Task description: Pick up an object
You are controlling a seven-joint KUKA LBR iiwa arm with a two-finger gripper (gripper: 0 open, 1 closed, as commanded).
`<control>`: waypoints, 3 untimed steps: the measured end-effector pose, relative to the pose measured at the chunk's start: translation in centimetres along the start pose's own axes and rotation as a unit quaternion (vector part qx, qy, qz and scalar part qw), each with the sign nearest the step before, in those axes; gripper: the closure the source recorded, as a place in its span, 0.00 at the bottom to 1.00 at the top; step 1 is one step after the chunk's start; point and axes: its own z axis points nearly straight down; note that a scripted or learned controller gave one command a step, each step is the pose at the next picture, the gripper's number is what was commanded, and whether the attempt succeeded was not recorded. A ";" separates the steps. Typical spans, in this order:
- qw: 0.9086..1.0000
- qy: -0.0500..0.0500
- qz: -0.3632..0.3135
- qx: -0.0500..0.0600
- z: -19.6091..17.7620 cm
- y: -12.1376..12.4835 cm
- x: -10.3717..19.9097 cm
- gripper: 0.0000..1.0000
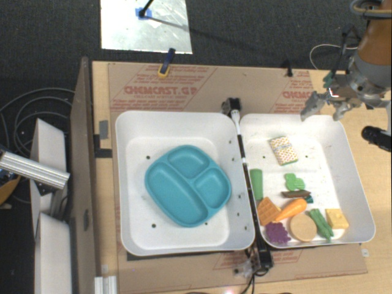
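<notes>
1. Two white bins sit side by side on the bench; nearest the camera, along the front wall of the right bin (pixel 352 164), lies a row of small toy foods: a purple grape bunch (pixel 277 232), a tan round disc (pixel 302 227), a green pod (pixel 320 222) and a yellow cheese block (pixel 336 218).
2. Just behind that row, an orange waffle-like piece (pixel 267 211) touches an orange carrot (pixel 291 209), with a dark brown strip (pixel 296 194) lying just behind the carrot.
3. Farther back are a green leafy piece (pixel 294 181) and, against the bin's left wall, an upright-lying green cylinder (pixel 256 184).
4. Beyond these, a speckled cracker-like rectangle (pixel 283 149) lies alone, tilted, near the bin's middle back.
5. The left bin (pixel 131 164) holds a teal divided plate (pixel 188 185), turned at a slant.
6. Farthest off, the gripper (pixel 323 106) hovers over the right bin's back rim, its two fingers spread apart with nothing between them, well apart from every toy.
</notes>
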 end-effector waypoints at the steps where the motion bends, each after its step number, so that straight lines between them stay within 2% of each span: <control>1: 1.000 0.002 -0.002 0.004 9.5 -2.8 3.9 0.00; 2: 1.000 0.001 0.002 0.003 18.4 -6.0 1.4 0.00; 3: 1.000 0.000 0.002 0.002 18.0 -9.3 0.3 0.00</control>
